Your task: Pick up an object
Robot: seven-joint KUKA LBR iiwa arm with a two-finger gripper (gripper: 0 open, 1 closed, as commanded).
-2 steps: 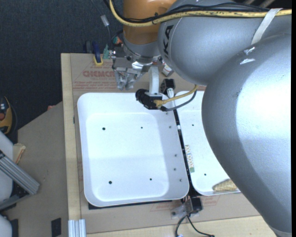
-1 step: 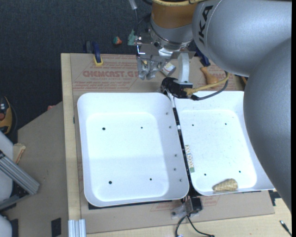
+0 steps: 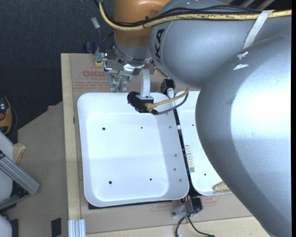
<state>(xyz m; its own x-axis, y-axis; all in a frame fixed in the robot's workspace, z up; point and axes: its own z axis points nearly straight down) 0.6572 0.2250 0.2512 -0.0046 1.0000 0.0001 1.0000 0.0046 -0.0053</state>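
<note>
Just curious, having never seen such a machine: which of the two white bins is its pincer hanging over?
The left bin, seen whole; the pincer hangs at its far rim. The right bin lies mostly under the grey arm.

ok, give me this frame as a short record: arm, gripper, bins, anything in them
arm: grey KUKA arm with orange band, reaching in from the right and covering much of the right bin
gripper: gripper above the far rim of the left bin, over the bench board; finger state cannot be told
left bin: white bin, bare floor with a few small dark dots
right bin: right bin, mostly hidden by the arm; a small tan object shows at its near edge
held object: none seen between the fingers
</note>
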